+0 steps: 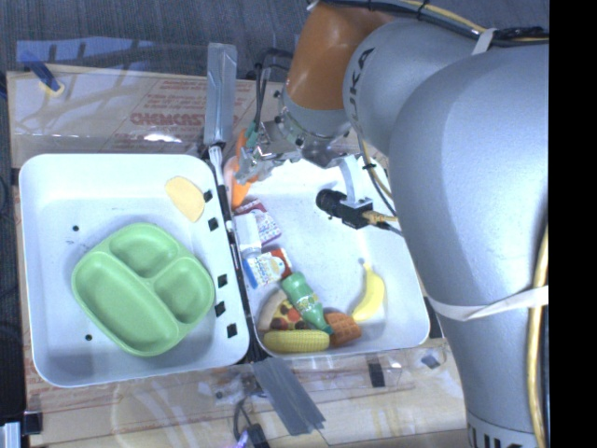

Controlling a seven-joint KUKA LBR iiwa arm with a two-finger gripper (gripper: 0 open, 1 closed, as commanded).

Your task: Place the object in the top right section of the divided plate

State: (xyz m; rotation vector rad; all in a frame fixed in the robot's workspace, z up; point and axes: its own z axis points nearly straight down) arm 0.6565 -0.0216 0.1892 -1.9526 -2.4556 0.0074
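Gripper fingertips lost in clutter at right bin's top-left corner; orange item there unidentifiable. Arm covers bin's right rim, cut by frame bottom.

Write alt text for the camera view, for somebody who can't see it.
A grey robot arm reaches from the right, its gripper low over the right bin's upper left corner, above toy food including a banana. The left bin holds a green divided plate and a yellow piece.

We see a cardboard-lined bench under clear plastic sheeting, dark grey ribbed flooring beyond its far edge.
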